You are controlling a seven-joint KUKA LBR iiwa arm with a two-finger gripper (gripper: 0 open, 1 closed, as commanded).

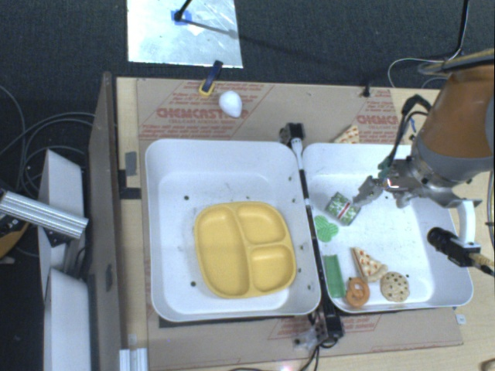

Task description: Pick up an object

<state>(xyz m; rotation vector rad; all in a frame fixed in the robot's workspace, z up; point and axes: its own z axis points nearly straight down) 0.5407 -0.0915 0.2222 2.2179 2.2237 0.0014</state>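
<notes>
The right bin [445, 284] holds several small toy foods. A green and white packet [340, 207] lies near its left wall, with a flat green round piece [326, 229] just below it. Further forward lie a green bar [332, 275], a pizza slice [367, 263], a brown ring [357, 292] and a cookie [394, 286]. My gripper [366, 192] reaches in from the right and hangs just right of and above the packet, very close to it. Nothing shows held in it.
A yellow divided plate [245, 247] lies in the left bin [166, 207]. Behind the bins, on the cardboard, sit a white egg [230, 103], a yellow and blue item [209, 79] and a pizza piece [348, 135]. A black part [448, 246] overhangs the right bin's right side.
</notes>
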